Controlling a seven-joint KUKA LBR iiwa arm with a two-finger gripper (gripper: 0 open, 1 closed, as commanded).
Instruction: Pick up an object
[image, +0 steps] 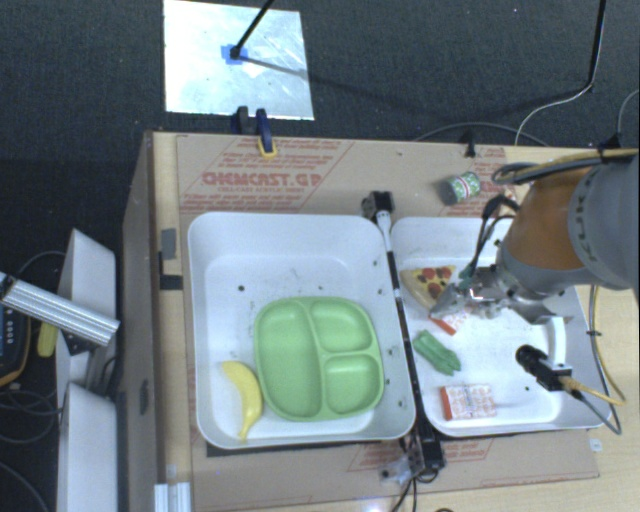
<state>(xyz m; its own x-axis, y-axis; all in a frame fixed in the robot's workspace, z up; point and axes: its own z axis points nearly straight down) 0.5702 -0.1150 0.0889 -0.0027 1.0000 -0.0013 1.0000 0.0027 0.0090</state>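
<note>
My gripper (460, 299) hangs low over the right bin (497, 352), near its left-middle part. Just left of it lies a toy pizza slice (427, 283) with red and yellow toppings. A small orange-red piece (446, 322) lies directly below the gripper tip, and I cannot tell if they touch. A green pod-shaped toy (437, 351) lies further toward the front, and a red-and-white packet (468, 401) rests near the front wall. Nothing is visibly lifted.
The left bin (215, 262) holds a green divided plate (318, 357) and a yellow banana (245, 396) at its front left. A small green can (462, 187) lies on the bench behind the right bin. A black divider runs between the bins.
</note>
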